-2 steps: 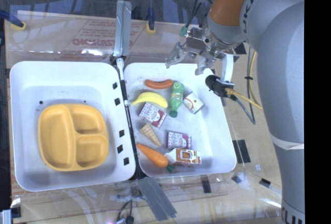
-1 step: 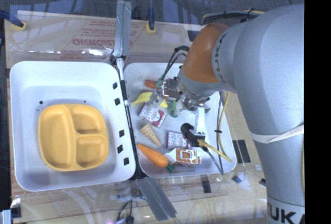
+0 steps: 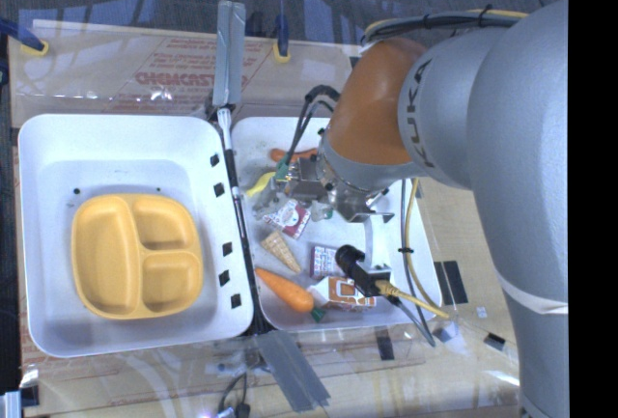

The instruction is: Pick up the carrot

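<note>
The carrot (image 3: 283, 289), orange with a green stub at its right end, lies near the front left corner of the right bin (image 3: 249, 138). My gripper (image 3: 301, 182) hangs over the middle of that bin, above a crumpled snack packet (image 3: 292, 216) and well behind the carrot. The bulky wrist and its orange band (image 3: 372, 112) hide the bin's back right part. Nothing shows held in the gripper.
A yellow divided plate (image 3: 135, 255) lies in the left bin (image 3: 39, 146). Around the carrot are an ice-cream cone (image 3: 282, 250), a purple packet (image 3: 323, 260) and a small carton (image 3: 348, 292). A yellow piece (image 3: 261, 184) and another orange piece (image 3: 288, 155) lie further back.
</note>
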Tool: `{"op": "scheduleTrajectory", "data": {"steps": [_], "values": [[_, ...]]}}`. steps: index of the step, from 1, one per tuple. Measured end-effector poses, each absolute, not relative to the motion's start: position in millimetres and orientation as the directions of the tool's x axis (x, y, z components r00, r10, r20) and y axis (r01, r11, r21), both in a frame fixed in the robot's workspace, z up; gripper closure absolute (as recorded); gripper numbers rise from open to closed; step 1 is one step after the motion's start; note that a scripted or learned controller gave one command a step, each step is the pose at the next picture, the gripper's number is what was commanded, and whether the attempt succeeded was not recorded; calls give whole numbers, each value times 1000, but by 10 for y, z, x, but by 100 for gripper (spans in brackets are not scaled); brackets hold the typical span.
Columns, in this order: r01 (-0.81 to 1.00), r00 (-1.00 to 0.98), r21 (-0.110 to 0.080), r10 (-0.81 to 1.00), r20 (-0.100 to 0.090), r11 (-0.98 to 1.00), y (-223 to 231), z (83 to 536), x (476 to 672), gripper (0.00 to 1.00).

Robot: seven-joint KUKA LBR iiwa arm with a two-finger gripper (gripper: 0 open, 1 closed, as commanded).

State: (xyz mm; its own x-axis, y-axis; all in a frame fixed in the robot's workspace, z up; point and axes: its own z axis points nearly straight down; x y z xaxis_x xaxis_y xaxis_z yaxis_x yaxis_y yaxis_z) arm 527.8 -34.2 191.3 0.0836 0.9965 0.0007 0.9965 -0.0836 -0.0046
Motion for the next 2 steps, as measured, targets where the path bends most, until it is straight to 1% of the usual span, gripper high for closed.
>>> {"op": "scheduleTrajectory", "data": {"steps": [1,2], "values": [[984,175,-1,984,-1,-175,-604,1914,5317,0],[998,67,-5,998,0,-67,-334,1943,4901,0]]}}
